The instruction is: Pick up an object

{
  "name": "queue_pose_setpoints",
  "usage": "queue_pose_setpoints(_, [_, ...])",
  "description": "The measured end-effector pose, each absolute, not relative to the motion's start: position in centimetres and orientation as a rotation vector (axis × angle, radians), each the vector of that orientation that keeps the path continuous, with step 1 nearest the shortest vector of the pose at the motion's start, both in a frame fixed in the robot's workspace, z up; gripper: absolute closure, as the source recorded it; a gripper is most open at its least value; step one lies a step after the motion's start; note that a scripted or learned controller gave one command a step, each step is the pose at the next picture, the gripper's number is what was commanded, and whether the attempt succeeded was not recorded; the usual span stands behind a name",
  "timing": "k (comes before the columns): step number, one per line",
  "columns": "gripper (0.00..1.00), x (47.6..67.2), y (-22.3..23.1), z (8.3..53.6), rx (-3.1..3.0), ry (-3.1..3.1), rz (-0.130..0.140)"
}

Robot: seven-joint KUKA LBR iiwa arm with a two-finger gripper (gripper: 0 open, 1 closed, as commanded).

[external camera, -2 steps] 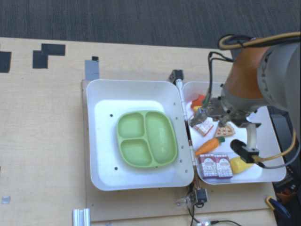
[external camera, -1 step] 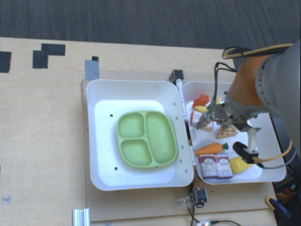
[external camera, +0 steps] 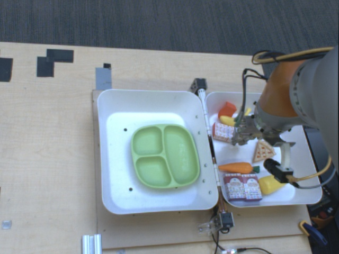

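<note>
The right bin [external camera: 304,194] holds several toy foods. A carrot [external camera: 237,168] lies in its middle, a red carton [external camera: 242,187] at its near edge with a yellow piece [external camera: 269,184] beside it. A pizza slice [external camera: 262,152] lies near the centre, and a small red-and-white box [external camera: 223,133], a yellow piece [external camera: 226,120] and an orange-red piece [external camera: 228,109] sit at the far left. My gripper [external camera: 243,135] hangs low over the bin, just right of the red-and-white box and left of the pizza slice. The wrist hides its fingertips.
The left bin [external camera: 114,194] holds a green divided plate [external camera: 164,156] with three compartments. A divider rail [external camera: 207,136] separates the bins. Black cables [external camera: 246,89] loop by the wrist. Dark markers [external camera: 53,61] lie on the bench at far left.
</note>
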State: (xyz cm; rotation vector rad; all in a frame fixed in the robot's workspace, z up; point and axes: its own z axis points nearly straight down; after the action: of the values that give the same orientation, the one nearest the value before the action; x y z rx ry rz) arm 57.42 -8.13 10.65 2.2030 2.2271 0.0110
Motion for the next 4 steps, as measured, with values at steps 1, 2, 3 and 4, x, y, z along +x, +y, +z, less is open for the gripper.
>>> queue_pose_setpoints(1, [0.0, 57.4, -8.1, 10.7, 2.202, 2.227, 0.012])
queue_pose_setpoints(2, [0.0, 49.6, -10.2, 8.7, 2.216, 2.219, 0.006])
queue_pose_setpoints(3, [1.0, 49.9, -10.2, 9.8, 2.21, 2.216, 0.014])
queue_pose_setpoints(4, [1.0, 61.3, -5.3, 19.5, 2.212, 2.226, 0.005])
